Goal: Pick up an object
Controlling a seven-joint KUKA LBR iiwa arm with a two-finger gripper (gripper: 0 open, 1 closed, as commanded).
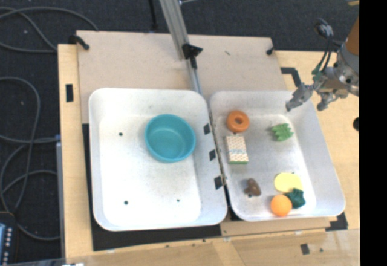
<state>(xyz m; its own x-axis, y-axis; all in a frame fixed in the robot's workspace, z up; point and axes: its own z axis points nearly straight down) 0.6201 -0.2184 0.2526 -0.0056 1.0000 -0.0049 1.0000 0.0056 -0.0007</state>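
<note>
Pincer (309, 97) hangs with fingers spread, holding nothing, over the right white bin's (323, 156) far corner; the small green leafy toy (281, 132) lies nearest, below-left

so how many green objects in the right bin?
2. A light green piece lies toward the far right of the right bin; a dark green piece sits at the near right, against the yellow object and orange ball.

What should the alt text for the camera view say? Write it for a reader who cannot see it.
A grey robot arm's open gripper hovers over the far right edge of the right bin, holding nothing. That bin holds an orange ring, sponge block and small toys; the left bin holds a teal bowl.
</note>
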